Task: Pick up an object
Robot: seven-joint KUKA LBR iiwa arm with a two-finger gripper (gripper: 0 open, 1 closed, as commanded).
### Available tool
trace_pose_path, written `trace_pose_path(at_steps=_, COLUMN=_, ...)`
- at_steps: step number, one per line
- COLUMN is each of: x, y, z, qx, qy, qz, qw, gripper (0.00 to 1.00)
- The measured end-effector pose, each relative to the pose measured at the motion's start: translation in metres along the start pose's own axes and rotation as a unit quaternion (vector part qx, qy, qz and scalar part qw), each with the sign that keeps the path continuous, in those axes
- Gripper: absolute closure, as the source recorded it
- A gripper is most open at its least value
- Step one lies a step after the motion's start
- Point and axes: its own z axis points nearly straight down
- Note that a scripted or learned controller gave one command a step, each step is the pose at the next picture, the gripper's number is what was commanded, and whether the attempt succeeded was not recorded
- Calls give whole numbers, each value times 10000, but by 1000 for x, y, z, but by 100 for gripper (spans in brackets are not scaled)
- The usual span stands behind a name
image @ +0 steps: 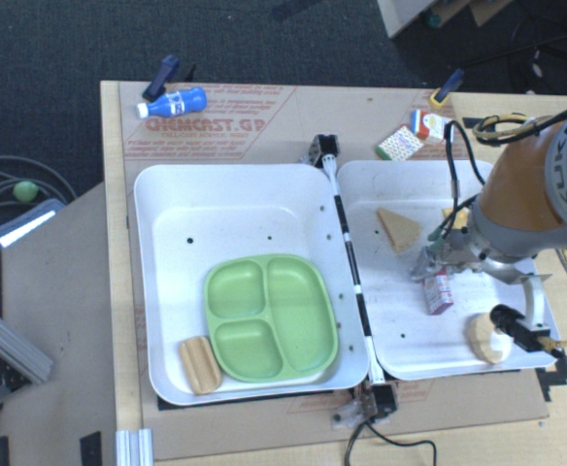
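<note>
Nearest the camera, a tan wooden block (199, 364) lies in the left bin (152, 260) against the near-left corner of the green divided plate (269, 316), touching or very nearly touching its rim; the plate takes up the near half of that bin. Right bin (390, 357), beyond the divider from the plate: a pale bun-shaped object (484, 338) at the near-right corner, with a black fitting just beside it. Farther in, a small maroon and grey packet (439, 293) lies flat on the bin floor, to the right of the plate and level with its far edge. Gripper (443, 260): poised directly over the far end of the packet, on the orange-banded arm (521, 197); whether it is spread or closed cannot be told, and nothing can be seen held. Beyond the gripper, a tan wedge (400, 229) rests on the floor, apart from the packet. On the bench beyond the bins: a patterned carton (400, 144) past the right bin, a blue and white bottle (172, 103) far off past the left bin. Judgement: the packet is the likely target. To grasp well, centre over its middle rather than its end, turn the jaws across its narrow width, descend until nearly touching the floor, close, then lift straight. Its low, flat form may slip out.
</note>
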Motion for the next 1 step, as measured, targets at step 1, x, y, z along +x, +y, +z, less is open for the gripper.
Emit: trace_pose_path(at_steps=1, x=69, y=36, z=-91, qx=-11, qy=2, qz=-10, qw=10000, gripper=100)
